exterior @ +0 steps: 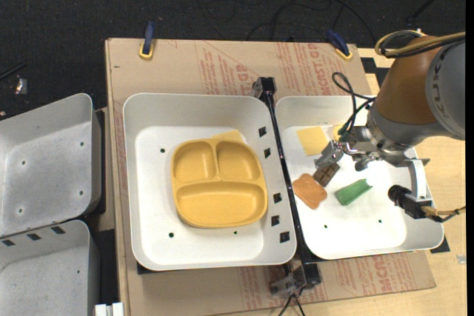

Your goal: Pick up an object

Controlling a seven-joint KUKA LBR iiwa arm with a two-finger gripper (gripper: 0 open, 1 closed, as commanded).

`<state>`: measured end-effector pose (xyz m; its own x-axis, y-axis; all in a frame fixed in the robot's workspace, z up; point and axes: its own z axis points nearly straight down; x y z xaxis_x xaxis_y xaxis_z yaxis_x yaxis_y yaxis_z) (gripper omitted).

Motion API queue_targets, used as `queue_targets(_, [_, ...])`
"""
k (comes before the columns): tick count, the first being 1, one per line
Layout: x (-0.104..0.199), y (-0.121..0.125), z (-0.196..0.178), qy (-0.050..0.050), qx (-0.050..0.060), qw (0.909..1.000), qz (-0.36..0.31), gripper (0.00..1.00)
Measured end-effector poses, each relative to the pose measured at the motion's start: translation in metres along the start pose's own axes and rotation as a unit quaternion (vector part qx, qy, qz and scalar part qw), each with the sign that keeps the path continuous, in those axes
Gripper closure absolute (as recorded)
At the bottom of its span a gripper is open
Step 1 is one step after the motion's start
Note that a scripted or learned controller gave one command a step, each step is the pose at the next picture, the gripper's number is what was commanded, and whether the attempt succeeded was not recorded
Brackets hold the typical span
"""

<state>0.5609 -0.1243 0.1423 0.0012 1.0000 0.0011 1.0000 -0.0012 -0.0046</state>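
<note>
bench [185, 63] first, a brown board with red print, carrying two shallow white bins side by side, blue clamps at its far edge. left bin [141, 159] holds one big thing: a yellow divided plate [219, 183], three compartments, lying flat near the middle of the bin, tilted a touch toward the divider. right bin [370, 233] is the busy one. three small pieces in it: a pale yellow square block [312, 138] toward the far side, an orange block [310, 191] near the left wall of that bin close to the divider, and a green block [352, 192] lying slantwise just to the right of the orange one, the two apart with a gap between them.

arm now: grey body with the orange band [407, 89] bulging in from the right, reaching over the right bin and bent down toward its centre. gripper [326, 171] sits low, pointing down and to the left, its dark tip just above and beside the orange block, between the yellow square and the green piece. can't tell from here how the gripper is set, the tip reads as one dark shape. nothing visibly held; orange, green and yellow pieces all lie on the bin floor.
</note>
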Motion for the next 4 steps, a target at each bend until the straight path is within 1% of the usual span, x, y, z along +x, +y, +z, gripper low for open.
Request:
queue_targets(1, [0.000, 0.000, 0.052, 0.000, -0.002, 1.0000, 0.001, 0.00])
queue_targets(2, [0.000, 0.002, 0.038, -0.001, -0.004, 1.0000, 0.001, 1.00])
queue_targets(4, [0.008, -0.005, -0.083, -0.001, -0.005, 1.0000, -0.002, 1.00])
